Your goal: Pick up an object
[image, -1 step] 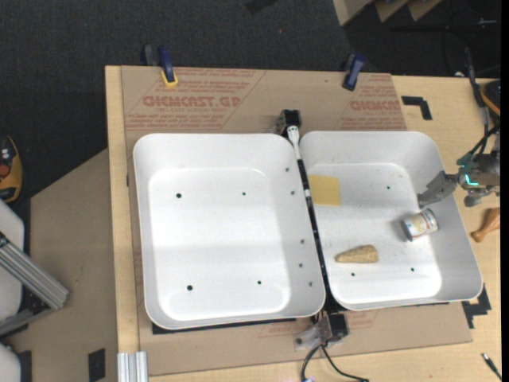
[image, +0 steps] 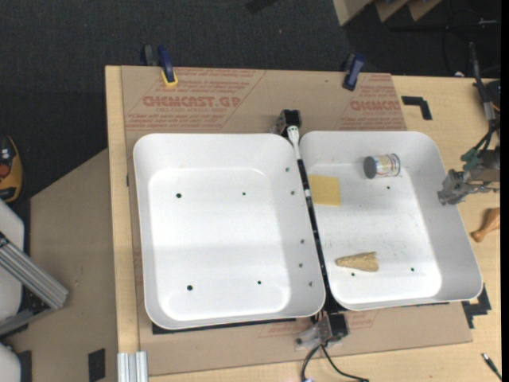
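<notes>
Objects are lying in the right bin (image: 445, 237): a small jar (image: 382, 166) on its side toward the far wall, a yellow square sponge (image: 324, 190) against the wall shared with the left bin (image: 159, 237), and a tan wedge (image: 358, 262), possibly bread, nearer the front wall. Both bins are sitting on the table (image: 119, 213).

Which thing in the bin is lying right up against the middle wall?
The yellow square sponge; the little jar and tan wedge sit away from it.
</notes>
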{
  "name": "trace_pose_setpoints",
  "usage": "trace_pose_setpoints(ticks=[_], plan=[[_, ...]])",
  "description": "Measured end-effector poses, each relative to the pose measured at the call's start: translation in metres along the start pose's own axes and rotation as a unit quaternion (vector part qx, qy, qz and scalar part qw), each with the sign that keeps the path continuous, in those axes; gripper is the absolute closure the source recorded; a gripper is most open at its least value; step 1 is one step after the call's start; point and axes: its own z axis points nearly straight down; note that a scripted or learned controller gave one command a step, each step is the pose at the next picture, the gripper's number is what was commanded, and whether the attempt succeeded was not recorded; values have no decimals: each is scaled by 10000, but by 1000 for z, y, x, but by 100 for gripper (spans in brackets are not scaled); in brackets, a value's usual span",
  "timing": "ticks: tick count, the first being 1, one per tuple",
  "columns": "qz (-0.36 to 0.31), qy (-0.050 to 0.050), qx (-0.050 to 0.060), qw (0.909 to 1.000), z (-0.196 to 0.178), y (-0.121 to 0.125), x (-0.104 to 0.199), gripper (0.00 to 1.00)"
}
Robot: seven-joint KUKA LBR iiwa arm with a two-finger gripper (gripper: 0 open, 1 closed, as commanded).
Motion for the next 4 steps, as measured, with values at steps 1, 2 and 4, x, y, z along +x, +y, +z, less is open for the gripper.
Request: trace_pose_setpoints(ticks=[1,2,4], plan=[[-27,-9,-78,10000,-163,-31,46,100],[-18,-9,-81,10000,-288,-34,72,100],[-58,15,64,10000,-115,-36,303,100]])
